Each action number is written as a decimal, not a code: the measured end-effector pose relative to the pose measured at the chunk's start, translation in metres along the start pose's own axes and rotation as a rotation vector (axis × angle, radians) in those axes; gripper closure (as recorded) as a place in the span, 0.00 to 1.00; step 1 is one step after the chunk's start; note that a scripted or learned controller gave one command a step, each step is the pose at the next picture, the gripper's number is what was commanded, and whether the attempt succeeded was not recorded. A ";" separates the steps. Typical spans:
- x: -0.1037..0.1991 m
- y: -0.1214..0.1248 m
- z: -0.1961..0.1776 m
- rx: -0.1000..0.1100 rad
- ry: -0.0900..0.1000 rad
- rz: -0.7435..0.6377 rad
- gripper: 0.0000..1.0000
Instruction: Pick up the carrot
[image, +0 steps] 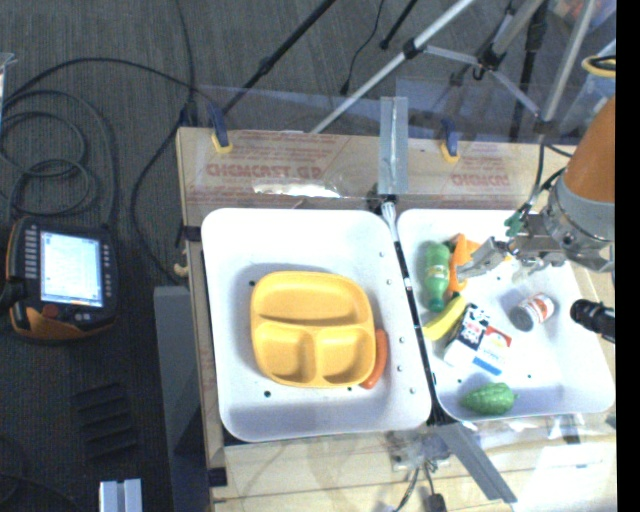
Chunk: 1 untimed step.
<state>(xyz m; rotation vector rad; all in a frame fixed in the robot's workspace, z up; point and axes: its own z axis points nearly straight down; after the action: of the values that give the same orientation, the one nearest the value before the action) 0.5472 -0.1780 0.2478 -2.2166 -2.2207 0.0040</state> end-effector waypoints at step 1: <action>-0.009 0.054 0.046 -0.001 -0.003 -0.058 0.00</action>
<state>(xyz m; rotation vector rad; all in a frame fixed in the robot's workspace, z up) 0.6014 -0.1872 0.2020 -2.1537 -2.2857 0.0063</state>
